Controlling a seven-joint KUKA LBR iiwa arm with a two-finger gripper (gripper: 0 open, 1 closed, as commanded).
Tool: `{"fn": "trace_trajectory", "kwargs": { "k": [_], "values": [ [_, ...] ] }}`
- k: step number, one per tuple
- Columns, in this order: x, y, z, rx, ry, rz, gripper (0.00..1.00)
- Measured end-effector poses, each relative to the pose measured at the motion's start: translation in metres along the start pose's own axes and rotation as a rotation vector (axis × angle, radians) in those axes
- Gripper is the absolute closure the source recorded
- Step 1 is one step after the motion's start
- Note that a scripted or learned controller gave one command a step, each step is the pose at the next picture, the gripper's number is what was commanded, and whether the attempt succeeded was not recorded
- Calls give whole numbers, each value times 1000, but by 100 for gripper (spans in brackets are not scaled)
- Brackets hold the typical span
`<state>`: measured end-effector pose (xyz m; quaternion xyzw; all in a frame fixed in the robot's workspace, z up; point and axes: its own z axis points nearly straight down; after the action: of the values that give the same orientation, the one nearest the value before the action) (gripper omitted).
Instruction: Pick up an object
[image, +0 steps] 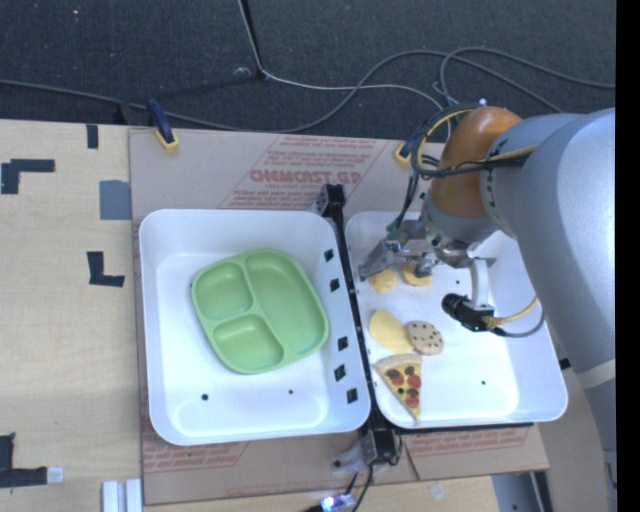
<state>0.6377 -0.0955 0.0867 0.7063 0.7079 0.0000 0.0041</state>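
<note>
1. Camera view, layout: 2 white bins sit side by side on the counter (70, 300). The left bin (165, 400) holds a green 3-compartment plate (260, 310). The right bin (530, 395) holds the small food toys.

2. Camera view, the things to pick: a pale yellow piece (388, 326) lies just beside a chocolate-chip cookie (425, 337), and a pizza slice (402, 380) lies near them toward the front edge. 2 more yellowish bits (385, 280) sit at the back of the right bin, right under the arm's tip.

3. Camera view, the arm: the end effector (400, 257) is low over the back left corner of the right bin, close to those yellowish bits. I cannot tell how it is set, and nothing is visibly held.

4. Step in hand, as I judge it: the reach onto a target, with no lift begun.

5. Next move, as I judge it: settle squarely on 1 bit, clear of the bin wall, close, then rise straight.
</note>
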Motion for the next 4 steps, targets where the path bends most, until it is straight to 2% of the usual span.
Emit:
{"fn": "trace_trajectory", "kwargs": {
  "k": [1,2,4],
  "values": [
    [1,1,-13,-3,2,-1,100],
    [-4,8,-59,3,5,1,100],
    [-9,19,-156,2,6,0,100]
  ]
}}
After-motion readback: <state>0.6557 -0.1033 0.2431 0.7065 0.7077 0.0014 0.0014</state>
